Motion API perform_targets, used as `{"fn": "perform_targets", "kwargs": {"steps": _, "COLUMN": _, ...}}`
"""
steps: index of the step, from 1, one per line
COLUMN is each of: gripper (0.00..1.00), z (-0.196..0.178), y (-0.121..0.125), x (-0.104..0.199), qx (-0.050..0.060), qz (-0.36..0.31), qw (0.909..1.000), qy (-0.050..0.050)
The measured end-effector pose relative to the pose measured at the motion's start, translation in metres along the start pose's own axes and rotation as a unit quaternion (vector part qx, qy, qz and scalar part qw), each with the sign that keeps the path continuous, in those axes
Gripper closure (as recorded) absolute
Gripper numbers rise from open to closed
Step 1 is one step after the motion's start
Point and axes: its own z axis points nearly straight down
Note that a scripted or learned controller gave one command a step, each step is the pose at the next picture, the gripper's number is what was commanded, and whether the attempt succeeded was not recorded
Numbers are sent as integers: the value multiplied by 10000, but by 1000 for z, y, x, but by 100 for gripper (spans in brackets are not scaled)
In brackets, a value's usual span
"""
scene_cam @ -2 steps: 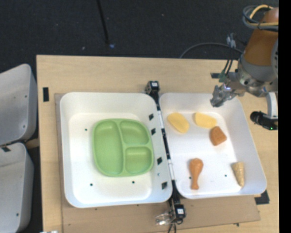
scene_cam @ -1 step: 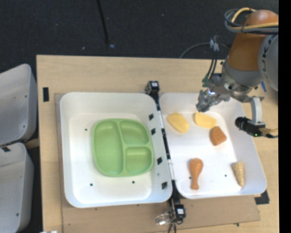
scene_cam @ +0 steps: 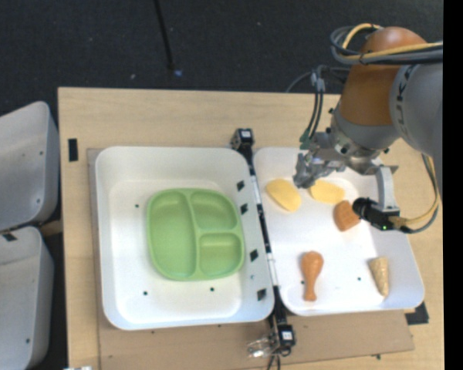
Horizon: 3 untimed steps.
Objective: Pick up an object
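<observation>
Wooden bench bears two white bins; claw [scene_cam: 307, 177], fingers' state unclear, hovers beside a pale-yellow oval piece [scene_cam: 284, 195].

You can't make out the pincer [scene_cam: 307, 174] tips; the arm [scene_cam: 378, 91] above the right bin [scene_cam: 405, 272] hides that bin's far rim.

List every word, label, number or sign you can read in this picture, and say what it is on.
None: no text can be read anywhere in this view.
The green divided plate in the left bin is plain.
The food pieces in the right bin bear no marks.
The arm's orange band shows no lettering.
The small black fittings between the bins are too small to tell.
</observation>
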Motion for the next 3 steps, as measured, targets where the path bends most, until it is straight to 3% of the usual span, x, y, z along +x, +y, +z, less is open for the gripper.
{"fn": "perform_targets", "kwargs": {"steps": 3, "gripper": 100, "z": -16, "y": -44, "x": 160, "qx": -15, "qz": -18, "qw": 10000, "qy": 15}}
